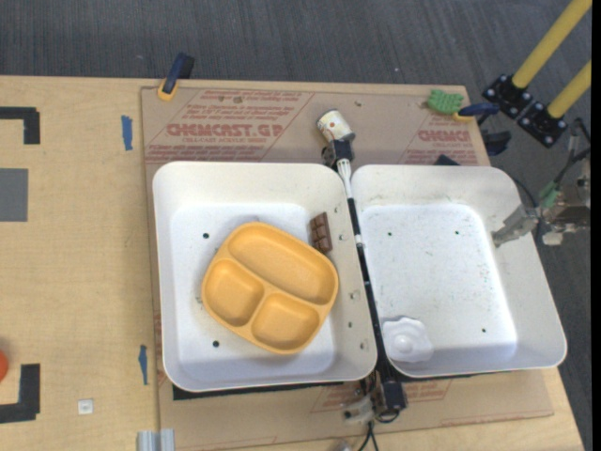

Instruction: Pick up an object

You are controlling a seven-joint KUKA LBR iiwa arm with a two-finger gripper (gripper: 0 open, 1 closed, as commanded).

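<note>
A yellow three-compartment plate [270, 287] lies tilted in the left bin [178, 252]. A small brown block [320, 232] rests against that bin's right wall, just above the plate. A white rounded object [406, 337] sits in the near left corner of the right bin [498, 336]. My gripper [540, 222] is a grey metal shape at the view's right edge, over the right bin's far right rim and well away from every object. Nothing shows in its grasp.
A white and black clamp [334, 130] stands on the cardboard behind the seam between the bins. A green clip [443, 101] and a blue-yellow clip [175, 73] hold the cardboard's back edge. Yellow poles [563, 26] rise at the top right.
</note>
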